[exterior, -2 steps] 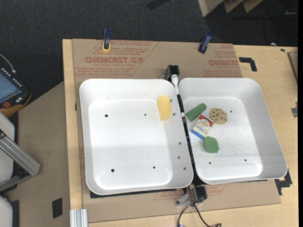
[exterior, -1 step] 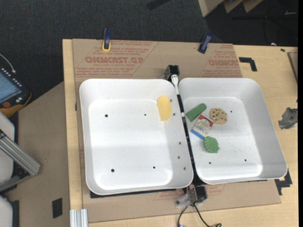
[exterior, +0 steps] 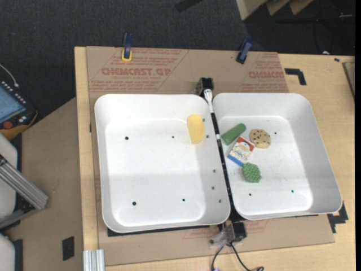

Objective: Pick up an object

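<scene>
A yellow block (exterior: 196, 128) lies in the left bin (exterior: 130, 168), close to its right wall. In the right bin (exterior: 304, 168) there are several small objects near its left side. A green bar (exterior: 233, 133) lies tilted at the top. A round brown cookie (exterior: 259, 138) sits to its right. A red, white and blue packet (exterior: 241, 151) lies below the bar. A bumpy green piece (exterior: 251, 173) rests just below the packet.
The two bins stand side by side on a cardboard sheet (exterior: 169, 66), held by two blue clamps (exterior: 127, 48) at the back edge. A black divider strip (exterior: 217, 145) runs between the bins. A cable trails off the bench at the front (exterior: 231, 241).
</scene>
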Motion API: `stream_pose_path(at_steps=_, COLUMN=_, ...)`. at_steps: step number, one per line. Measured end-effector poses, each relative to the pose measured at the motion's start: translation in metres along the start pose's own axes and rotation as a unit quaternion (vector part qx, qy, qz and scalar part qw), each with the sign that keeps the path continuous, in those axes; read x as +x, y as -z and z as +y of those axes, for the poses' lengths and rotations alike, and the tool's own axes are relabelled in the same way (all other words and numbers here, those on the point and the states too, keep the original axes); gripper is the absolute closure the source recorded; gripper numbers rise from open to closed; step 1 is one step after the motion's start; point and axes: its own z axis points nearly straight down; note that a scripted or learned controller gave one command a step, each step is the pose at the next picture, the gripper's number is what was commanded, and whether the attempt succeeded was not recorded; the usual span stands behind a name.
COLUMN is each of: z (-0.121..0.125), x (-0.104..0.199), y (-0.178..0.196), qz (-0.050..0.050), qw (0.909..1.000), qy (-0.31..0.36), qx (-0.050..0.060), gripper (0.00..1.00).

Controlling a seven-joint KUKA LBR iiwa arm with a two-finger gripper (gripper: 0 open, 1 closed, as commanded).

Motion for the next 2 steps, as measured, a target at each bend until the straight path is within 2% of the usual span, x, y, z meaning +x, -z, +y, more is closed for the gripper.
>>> stream_pose_path(at_steps=1, z=-0.003, x=0.002, y=-0.078, qz=0.004, qw=0.9999, qy=-0.001, qx=0.010, gripper=1.00)
stream_pose_path(at_steps=2, z=-0.003, x=0.002, y=-0.126, qz=0.004, qw=0.9999, qy=-0.001, qx=0.009, gripper=1.00)
